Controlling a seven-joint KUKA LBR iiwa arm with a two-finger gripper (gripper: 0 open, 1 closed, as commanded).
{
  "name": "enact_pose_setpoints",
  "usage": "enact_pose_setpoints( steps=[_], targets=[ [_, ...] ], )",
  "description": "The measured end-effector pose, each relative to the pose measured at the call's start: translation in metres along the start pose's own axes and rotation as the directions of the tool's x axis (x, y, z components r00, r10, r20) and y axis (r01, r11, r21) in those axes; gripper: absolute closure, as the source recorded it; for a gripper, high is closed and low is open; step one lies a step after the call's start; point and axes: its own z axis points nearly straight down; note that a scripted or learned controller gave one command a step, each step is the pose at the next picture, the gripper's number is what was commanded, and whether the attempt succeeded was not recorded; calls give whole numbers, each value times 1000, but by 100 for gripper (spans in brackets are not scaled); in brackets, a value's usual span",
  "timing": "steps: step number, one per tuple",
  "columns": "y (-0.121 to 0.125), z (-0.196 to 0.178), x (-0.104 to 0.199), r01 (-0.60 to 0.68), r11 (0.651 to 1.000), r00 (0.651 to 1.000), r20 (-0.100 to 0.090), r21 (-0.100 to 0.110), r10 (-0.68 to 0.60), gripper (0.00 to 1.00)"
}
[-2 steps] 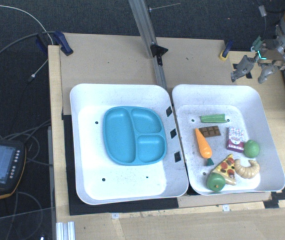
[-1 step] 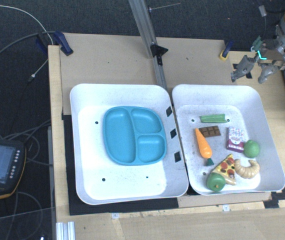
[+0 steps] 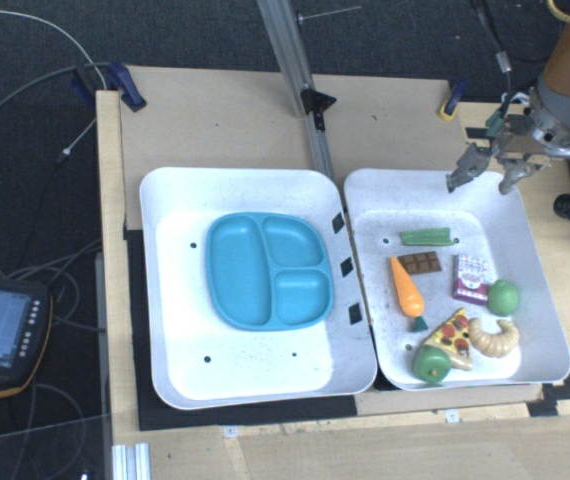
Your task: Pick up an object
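My gripper (image 3: 487, 175) hangs over the far right corner of the right bin (image 3: 385, 200), open, with nothing between its fingers. Below it in that bin lie a green bean pod (image 3: 425, 236), a brown chocolate bar (image 3: 423, 262), an orange carrot (image 3: 406, 286), a pink-and-white packet (image 3: 471, 277), a green lime (image 3: 503, 297), a croissant (image 3: 495, 337), a pizza slice (image 3: 451, 332) and a green apple (image 3: 431, 364). The nearest item, the bean pod, lies a little forward and left of the fingertips.
The left bin (image 3: 170, 298) holds a blue divided plate (image 3: 268, 270). A grey metal post (image 3: 285, 38) slants across the bench behind the bins. Blue clamps (image 3: 123, 86) sit at the bench's far corners. A tablet pendant (image 3: 0, 330) lies on the floor at left.
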Motion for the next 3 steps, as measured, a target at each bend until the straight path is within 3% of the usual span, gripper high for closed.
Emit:
enact_pose_setpoints(
  steps=[2,3],
  targets=[
    [-4,105,3,0,1000,1000,0,0,0,0],
    [-2,90,4,1,1000,1000,0,-7,-1,100]
  ],
)
